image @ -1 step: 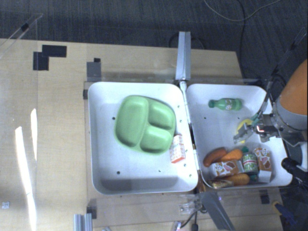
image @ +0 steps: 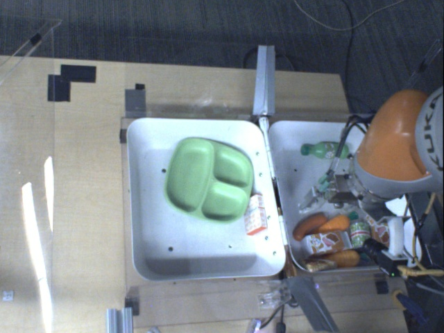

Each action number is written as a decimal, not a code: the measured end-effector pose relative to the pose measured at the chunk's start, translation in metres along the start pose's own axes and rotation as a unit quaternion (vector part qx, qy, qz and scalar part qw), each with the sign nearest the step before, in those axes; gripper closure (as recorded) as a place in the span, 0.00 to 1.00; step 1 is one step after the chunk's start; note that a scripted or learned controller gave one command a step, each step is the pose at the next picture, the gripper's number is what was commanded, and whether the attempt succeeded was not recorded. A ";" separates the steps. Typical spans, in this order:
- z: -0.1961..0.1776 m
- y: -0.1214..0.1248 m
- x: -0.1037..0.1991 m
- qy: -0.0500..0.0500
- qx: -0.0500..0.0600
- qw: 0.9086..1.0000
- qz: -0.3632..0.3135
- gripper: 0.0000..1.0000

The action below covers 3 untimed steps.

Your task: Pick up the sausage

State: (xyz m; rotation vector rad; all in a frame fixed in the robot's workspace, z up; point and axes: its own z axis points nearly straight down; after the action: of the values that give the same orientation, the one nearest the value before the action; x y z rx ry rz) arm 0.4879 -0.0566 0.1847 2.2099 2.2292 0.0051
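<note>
The hand (image: 338,191) hung in the right bin (image: 281,186), just above the sausage (image: 309,224) (near the front edge), seemingly lining up; its opening couldn't be judged.

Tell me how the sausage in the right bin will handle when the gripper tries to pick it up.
The sausage looks rounded and smooth, so it may roll or slip from a pinch. It seems short and probably stiff. It lies close beside other food items, so the gripper may jostle them.
</note>
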 end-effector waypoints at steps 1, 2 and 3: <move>0.000 0.001 0.016 0.000 0.000 1.000 -0.021 0.00; 0.085 -0.001 -0.039 0.000 0.000 0.998 -0.061 0.00; 0.074 0.002 -0.038 0.000 -0.003 0.998 -0.062 1.00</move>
State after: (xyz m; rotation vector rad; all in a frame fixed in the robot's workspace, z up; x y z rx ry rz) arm 0.4900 -0.0944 0.1103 2.0643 2.3586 0.0101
